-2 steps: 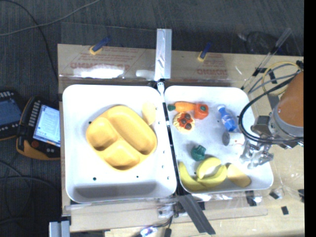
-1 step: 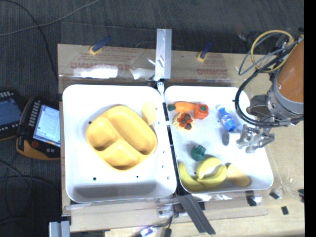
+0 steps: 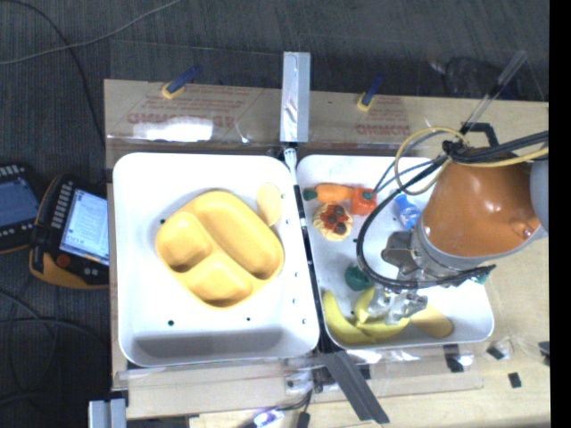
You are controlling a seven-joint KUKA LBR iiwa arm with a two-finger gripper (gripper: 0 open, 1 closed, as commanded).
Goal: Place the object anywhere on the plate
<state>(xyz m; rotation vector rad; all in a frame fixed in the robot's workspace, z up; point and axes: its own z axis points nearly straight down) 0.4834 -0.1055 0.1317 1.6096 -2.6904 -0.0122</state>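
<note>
A yellow plate with three compartments (image 3: pixel 220 246) lies in the left bin (image 3: pixel 143 328). My gripper (image 3: pixel 390 308) hangs low over the front of the right bin (image 3: pixel 473 324), right above a yellow banana (image 3: pixel 343 324) that lies along the bin's front wall. The fingers point down at the banana's middle, and the arm's orange band hides much of what is behind them. A pale oval object (image 3: pixel 268 201) rests at the plate's far right rim.
At the back of the right bin lie an orange carrot-like toy (image 3: pixel 343 194), a small round pastry with red and dark bits (image 3: pixel 334 220), a blue item (image 3: pixel 407 210) and a green piece (image 3: pixel 357 277). Cables loop from the wrist. A handheld pendant (image 3: pixel 71 230) lies left of the bench.
</note>
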